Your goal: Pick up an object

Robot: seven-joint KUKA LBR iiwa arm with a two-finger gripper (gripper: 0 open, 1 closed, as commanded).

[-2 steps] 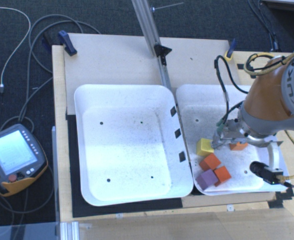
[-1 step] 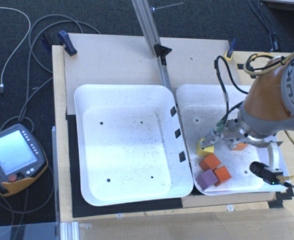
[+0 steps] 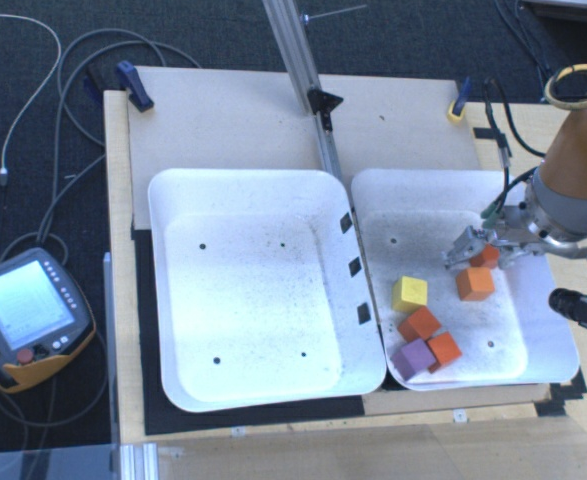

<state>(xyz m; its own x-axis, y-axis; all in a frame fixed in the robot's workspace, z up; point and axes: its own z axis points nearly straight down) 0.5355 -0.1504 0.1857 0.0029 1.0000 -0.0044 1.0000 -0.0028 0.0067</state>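
Counter point(image 3: 223, 118) bearing 2 white bins: left bin point(image 3: 248, 288), right bin point(image 3: 453, 198). Arm point(image 3: 573, 168) reaching in from right over right bin. Gripper point(image 3: 476, 251) low, pinching small orange block point(image 3: 487, 256). Just below, another orange cube point(image 3: 475, 283). Lower left: yellow cube point(image 3: 410, 292), 2 orange cubes point(image 3: 420, 323) point(image 3: 444, 349), purple cube point(image 3: 410, 358), clustered.

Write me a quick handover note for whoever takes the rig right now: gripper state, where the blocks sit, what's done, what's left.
Gripper: low in the right bin, over an orange block; grasp unconfirmed.
A second orange block lies just below it.
Yellow block sits mid-bin; red-orange block, purple block and another orange block cluster at the front.
Done: arm lowered to the blocks.
Left: confirm a grasp, then lift.
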